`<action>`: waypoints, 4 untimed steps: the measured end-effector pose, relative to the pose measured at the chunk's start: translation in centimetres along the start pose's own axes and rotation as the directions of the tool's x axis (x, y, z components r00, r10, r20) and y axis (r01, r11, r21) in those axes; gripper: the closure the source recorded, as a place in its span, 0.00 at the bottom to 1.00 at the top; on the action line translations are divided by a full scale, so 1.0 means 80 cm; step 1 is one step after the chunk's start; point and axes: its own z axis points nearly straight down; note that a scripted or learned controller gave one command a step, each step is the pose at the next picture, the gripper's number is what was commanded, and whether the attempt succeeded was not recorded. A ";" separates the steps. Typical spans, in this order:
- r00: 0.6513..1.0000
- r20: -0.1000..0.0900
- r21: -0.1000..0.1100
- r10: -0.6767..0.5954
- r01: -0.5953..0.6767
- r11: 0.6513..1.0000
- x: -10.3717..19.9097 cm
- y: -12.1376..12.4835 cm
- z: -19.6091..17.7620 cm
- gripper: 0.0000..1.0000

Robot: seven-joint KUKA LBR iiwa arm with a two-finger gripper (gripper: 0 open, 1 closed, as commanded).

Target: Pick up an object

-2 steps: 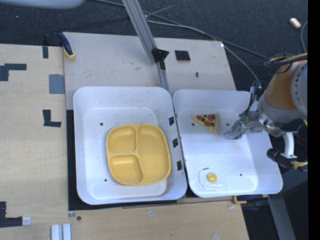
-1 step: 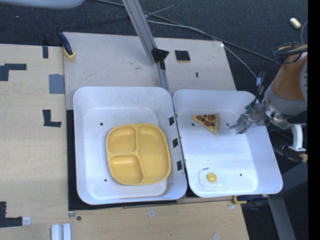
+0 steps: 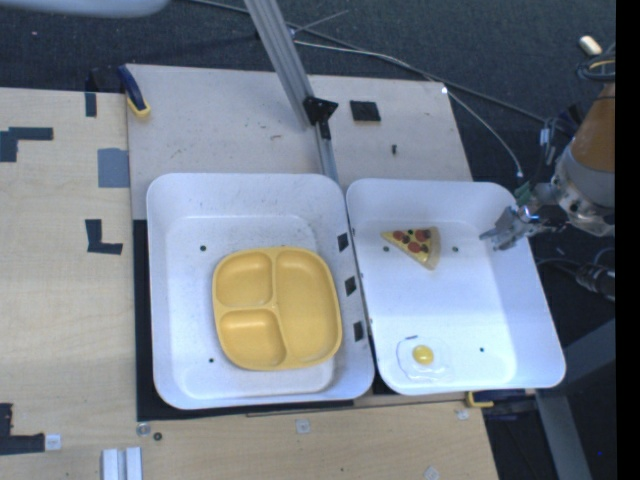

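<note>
Pizza slice (image 3: 414, 243): toy wedge lying flat in the right bin, in its upper middle part; the long axis runs nearly level across the view, the red-topped narrow tip toward the left and the tan crust end toward the right and slightly down
Fried egg (image 3: 422, 356): toy egg, white with a yellow yolk, flat near the front edge of the right bin, well apart from the pizza slice
Right bin (image 3: 500, 308): shallow and white, holds the pizza slice and the fried egg, with bare floor between them
Left bin (image 3: 180, 268): shallow and white, touching the right bin along its side; holds one yellow plate
Yellow plate (image 3: 276, 306): rounded tray with three compartments, two at the back and one at the front left by the dividers seen, sitting in the middle of the left bin
Gripper (image 3: 503, 233): at the upper right rim of the right bin, pointing left and downward, to the right of the pizza slice and apart from it; whether it is spread or closed cannot be told; nothing is seen in it
Arm (image 3: 590, 168): grey with an orange band, at the right edge of the view
</note>
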 end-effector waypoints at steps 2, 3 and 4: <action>1.000 -0.003 0.004 -0.005 0.005 1.000 0.068 -0.001 -0.074 1.00; 1.000 -0.003 0.006 -0.005 0.005 1.000 0.128 -0.006 -0.078 1.00; 1.000 -0.003 0.006 -0.005 0.005 1.000 0.190 0.000 -0.075 1.00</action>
